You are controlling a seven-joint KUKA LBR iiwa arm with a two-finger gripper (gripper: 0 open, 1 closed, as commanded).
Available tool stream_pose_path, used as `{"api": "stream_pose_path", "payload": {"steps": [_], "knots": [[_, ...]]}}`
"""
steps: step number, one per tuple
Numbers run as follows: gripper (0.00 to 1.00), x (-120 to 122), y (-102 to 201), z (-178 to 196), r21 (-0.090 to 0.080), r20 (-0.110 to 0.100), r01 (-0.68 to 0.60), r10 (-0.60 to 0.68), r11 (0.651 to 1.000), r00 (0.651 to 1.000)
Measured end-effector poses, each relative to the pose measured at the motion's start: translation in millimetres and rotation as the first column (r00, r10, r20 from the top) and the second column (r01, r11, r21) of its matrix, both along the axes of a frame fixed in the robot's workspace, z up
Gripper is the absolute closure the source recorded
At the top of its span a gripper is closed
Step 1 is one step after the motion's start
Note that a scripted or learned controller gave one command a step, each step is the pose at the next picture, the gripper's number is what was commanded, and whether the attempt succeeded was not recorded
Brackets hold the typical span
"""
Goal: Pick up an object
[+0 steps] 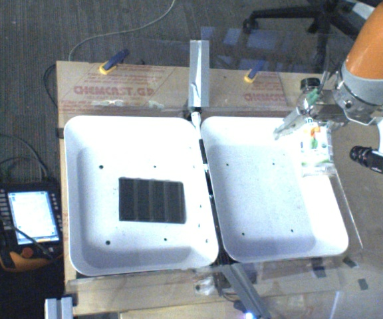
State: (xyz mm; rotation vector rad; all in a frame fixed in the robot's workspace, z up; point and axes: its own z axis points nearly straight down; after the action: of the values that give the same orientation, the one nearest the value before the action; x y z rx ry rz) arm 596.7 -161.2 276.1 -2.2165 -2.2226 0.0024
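Camera view, fixed above the bench, showed two shallow white bins side by side. The left bin (85,145) held one thing, a flat dark rectangular panel (151,200) with lengthwise ribs or segments, lying flat on the bin floor near its middle. The right bin (271,244) showed a bare speckled floor, apart from pale markings at its far right wall that could not be identified.

The arm (371,45) entered from the right, its orange band above the grey wrist. The gripper (298,121) hung over the upper right corner of the right bin, close to the rim. Whether it stood open or closed could not be told from this view, and nothing was seen held in it. Small orange and green marks just below it were too blurred to name.

The relation that governs the coming move was judged as follows. The dark panel lay well apart from the gripper, across the divider between the bins, to the left and toward the near edge of the bench. Its long axis ran left to right, roughly parallel to the bench's front edge. A grasp would likely call for travel across the whole right bin, then a descent onto the panel. The panel lay flat and thin, so a purchase on its edges was judged difficult.
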Motion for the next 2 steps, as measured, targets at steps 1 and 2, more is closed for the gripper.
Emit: {"api": "stream_pose_path", "payload": {"steps": [1, 2], "knots": [[0.00, 43.7, -60.0, 2.6, -0.004, 0.000, -0.018, 0.018, 1.000, 1.000], [0.00, 49.1, -53.2, -169.9, 0.011, -0.003, -0.175, 0.175, 0.984, 0.985]]}}
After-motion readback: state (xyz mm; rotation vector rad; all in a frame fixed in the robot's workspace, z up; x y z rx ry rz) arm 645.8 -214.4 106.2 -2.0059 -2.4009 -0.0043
